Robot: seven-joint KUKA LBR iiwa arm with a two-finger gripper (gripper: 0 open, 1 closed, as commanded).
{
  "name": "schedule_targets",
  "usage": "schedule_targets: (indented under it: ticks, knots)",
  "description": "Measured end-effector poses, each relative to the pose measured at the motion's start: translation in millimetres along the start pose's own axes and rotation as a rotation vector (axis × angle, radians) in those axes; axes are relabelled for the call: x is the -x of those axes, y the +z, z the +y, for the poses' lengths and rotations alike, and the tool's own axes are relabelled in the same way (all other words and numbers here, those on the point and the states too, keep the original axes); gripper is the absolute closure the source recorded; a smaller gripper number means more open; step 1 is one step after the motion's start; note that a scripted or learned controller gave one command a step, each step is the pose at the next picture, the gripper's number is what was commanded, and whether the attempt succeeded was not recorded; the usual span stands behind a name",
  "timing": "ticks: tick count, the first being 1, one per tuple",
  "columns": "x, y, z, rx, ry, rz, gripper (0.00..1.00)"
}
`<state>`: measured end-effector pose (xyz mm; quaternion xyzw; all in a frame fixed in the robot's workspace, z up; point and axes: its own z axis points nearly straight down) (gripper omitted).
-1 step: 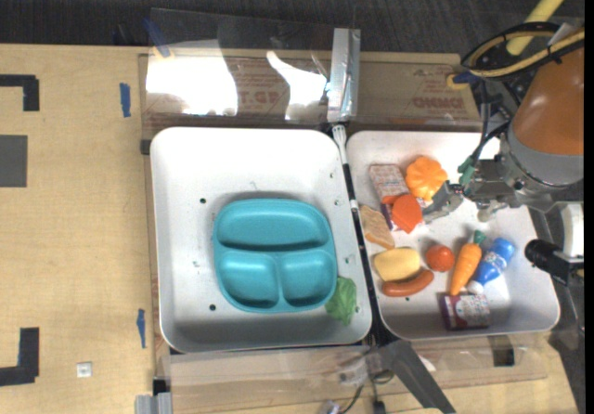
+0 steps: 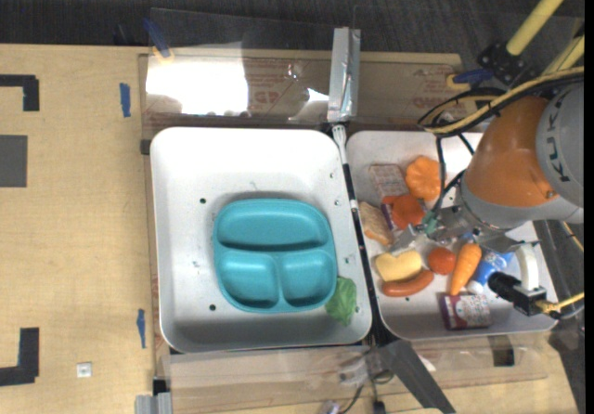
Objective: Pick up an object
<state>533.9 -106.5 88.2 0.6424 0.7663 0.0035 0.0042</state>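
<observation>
While the gripper [image 2: 436, 228], its state impossible to tell, hangs over the right bin [image 2: 520, 333], the carrot [image 2: 464, 269] near its front edge looks light, stiff, slippery; pinch mid-length.

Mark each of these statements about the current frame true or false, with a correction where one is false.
1. A teal three-compartment plastic tray lies in the left white bin. True.
2. A green leafy toy sits beside the teal tray's lower right corner. True.
3. The toy foods are piled in the left bin. False: they are piled in the right white bin, under the arm.
4. An orange toy carrot lies in the right bin. True.
5. The grey arm with the orange band is over the left bin. False: it is over the right bin.
6. The teal tray holds a red toy. False: its compartments show nothing in them.
</observation>
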Motion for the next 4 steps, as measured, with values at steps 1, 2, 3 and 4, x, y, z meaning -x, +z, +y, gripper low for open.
schedule_targets:
  ticks: [1, 2, 3, 4]
  knots:
    - [3, -10, 2, 0.006, 0.005, -0.002, 1.0]
    - [86, 4, 46, -0.001, 0.076, -0.004, 1.0]
    - [64, -65, 91, -0.007, 0.221, 0.0, 1.0]
    - [64, -63, 90, -0.012, 0.221, 0.001, 0.0]
